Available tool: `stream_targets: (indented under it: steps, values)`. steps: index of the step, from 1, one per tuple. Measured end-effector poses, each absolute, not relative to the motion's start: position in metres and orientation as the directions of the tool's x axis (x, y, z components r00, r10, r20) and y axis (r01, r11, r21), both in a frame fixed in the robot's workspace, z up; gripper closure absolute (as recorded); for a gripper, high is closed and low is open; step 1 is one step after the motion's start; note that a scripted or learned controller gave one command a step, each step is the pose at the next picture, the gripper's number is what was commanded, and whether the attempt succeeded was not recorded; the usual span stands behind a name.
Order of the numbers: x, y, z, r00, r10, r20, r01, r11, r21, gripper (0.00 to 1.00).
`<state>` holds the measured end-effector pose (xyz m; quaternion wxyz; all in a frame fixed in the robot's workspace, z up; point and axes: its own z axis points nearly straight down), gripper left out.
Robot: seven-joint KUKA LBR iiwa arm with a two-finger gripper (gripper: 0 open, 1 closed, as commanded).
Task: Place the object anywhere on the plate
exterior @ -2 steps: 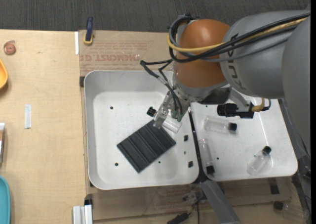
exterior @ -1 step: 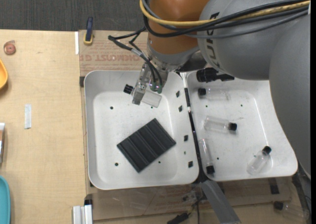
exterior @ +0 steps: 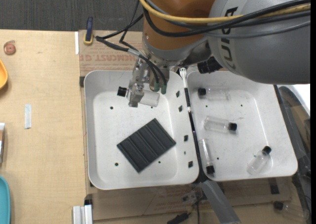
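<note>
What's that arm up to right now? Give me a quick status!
Tool over left bin, clear vial at its tip, grip unclear. Dark ribbed plate below, bare. Four vials in right bin. Path clear.

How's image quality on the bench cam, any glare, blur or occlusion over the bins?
Camera view: even, soft lighting with faint shadows; the arm looms large and slightly soft, hiding the bins' far edge; the tool is sharp enough; the clear vials nearly wash out against the white right bin; the dark ridged plate reads crisply in the left bin.
</note>
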<state>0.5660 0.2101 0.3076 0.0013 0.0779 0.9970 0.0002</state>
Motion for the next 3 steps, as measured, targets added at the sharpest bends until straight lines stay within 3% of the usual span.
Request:
stream_targets:
  steps: [1,2,3]
  values:
    - [0.555,0.228,0.306,-0.995,-0.101,-0.001,-0.101,0.995,0.000,1.00]
    - [0.519,0.215,0.310,-0.983,-0.182,-0.001,-0.182,0.983,0.000,1.00]
    - [0.534,0.162,0.300,-0.972,-0.236,0.000,-0.236,0.972,0.000,1.00]
